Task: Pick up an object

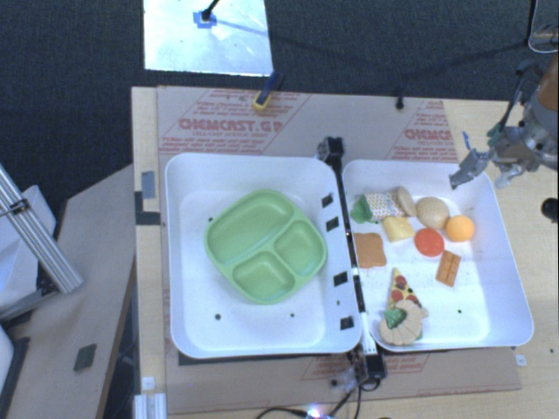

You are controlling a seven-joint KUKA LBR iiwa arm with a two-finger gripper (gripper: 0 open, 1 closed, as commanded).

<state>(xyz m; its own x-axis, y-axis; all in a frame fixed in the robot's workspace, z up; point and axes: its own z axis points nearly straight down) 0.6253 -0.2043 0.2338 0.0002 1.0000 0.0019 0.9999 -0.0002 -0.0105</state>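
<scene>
Grey arm reaching in at upper right, gripper (486, 166) hanging with fingers spread apart and holding nothing above the right bin's (507, 260) far corner, pizza slice (403, 288) lying lengthwise toward the near rim, tip pointing away

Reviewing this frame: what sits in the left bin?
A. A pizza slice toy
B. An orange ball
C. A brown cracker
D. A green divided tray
D. The green divided tray lies alone in the left bin, while the pizza slice toy, the orange ball and the brown cracker all lie in the right bin.
</scene>
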